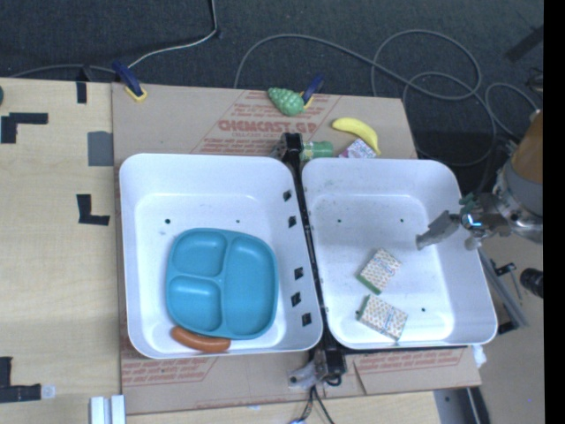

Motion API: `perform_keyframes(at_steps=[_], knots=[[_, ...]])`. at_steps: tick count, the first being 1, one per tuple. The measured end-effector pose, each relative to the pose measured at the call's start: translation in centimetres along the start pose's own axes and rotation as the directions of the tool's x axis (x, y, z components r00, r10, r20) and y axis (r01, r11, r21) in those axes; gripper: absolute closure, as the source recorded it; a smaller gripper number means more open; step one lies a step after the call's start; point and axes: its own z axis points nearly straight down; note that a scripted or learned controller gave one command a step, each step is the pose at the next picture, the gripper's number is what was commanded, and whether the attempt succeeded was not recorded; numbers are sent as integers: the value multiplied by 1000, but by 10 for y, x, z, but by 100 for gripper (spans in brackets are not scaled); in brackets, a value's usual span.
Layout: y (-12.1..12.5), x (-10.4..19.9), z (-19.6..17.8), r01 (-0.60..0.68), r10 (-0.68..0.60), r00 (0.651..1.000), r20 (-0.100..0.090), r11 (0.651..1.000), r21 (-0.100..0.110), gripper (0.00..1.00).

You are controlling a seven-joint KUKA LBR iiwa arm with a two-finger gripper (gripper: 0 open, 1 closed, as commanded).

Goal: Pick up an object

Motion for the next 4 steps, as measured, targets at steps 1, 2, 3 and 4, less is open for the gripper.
perform_keyframes(at_steps=[1, 2, 3, 4], knots=[[8, 49, 96, 1, -1, 1000, -1, 1000, 2, 0], [10, 94, 139, -3, 3, 1000, 9, 1000, -15, 0], [12, 100, 128, 2, -2, 1000, -3, 1000, -14, 100], [13, 100, 128, 3, -3, 1000, -3, 1000, -16, 0]])
